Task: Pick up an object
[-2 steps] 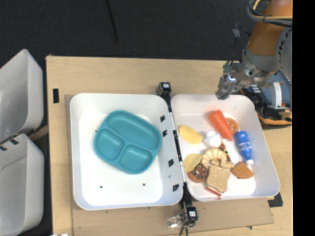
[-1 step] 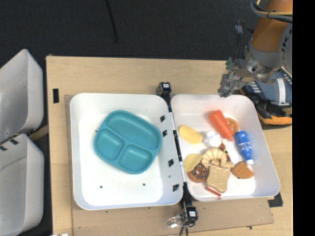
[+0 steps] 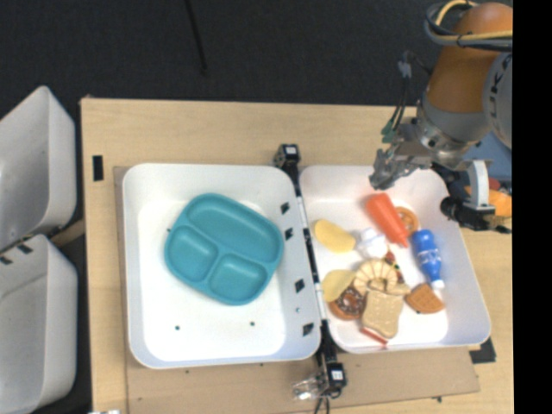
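I am looking down at a slant on a light wooden bench [image 3: 103, 257] that carries 2 shallow white bins side by side. The left bin [image 3: 142, 317] holds 1 thing: a teal plate with 3 compartments [image 3: 224, 248], lying flat near the bin's middle.

The right bin [image 3: 466, 309] holds a cluster of toy food. An orange carrot-shaped piece [image 3: 388, 217] lies on a diagonal near the far side. Just beside its lower end sits a small white piece [image 3: 373, 243], and left of that a pale yellow lump [image 3: 334, 236]. A blue bottle with a white cap [image 3: 427, 257] lies toward the right wall. Nearer the front edge are a slice of toast [image 3: 384, 312], a round brown cookie [image 3: 348, 304], a braided pastry [image 3: 379, 274] and a brown wedge [image 3: 425, 298], all packed close and some touching.

My arm [image 3: 461, 76] comes in from the right, grey with an orange band. My pincer [image 3: 384, 172] hangs above the far edge of the right bin, just above the carrot's upper end. I cannot tell whether it is spread or pressed together, and I see nothing pinched in it.
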Robot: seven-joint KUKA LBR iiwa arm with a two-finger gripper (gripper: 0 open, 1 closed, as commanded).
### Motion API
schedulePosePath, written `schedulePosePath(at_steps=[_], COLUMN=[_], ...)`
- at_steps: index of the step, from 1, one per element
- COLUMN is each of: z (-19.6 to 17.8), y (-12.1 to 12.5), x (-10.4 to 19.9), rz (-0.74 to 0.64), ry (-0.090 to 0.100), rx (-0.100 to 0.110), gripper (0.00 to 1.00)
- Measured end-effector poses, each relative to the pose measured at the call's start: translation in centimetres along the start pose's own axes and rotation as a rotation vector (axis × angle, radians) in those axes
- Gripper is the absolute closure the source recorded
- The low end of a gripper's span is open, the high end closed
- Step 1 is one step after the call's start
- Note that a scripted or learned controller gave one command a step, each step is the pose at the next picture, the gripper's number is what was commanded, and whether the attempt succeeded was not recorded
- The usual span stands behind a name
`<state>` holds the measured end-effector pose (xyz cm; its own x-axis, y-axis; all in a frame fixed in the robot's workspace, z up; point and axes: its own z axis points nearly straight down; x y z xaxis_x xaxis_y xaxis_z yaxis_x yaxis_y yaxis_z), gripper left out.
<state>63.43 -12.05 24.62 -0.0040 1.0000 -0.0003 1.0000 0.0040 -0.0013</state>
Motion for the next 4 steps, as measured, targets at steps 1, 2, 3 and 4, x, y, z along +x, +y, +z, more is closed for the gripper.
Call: schedulePosePath(at_steps=[1, 2, 3, 4], z=[0.3, 0.7, 1.6, 0.0], y=[-1.9, -4.0, -7.1, -10.0], x=[4.1, 8.4, 11.9, 15.4], rz=[-0.001, -0.001, 0.0, -0.002], ry=[0.001, 0.001, 0.0, 0.002], rx=[0.0, 0.001, 0.003, -0.001], gripper=[1.0, 1.0, 1.0, 1.0])
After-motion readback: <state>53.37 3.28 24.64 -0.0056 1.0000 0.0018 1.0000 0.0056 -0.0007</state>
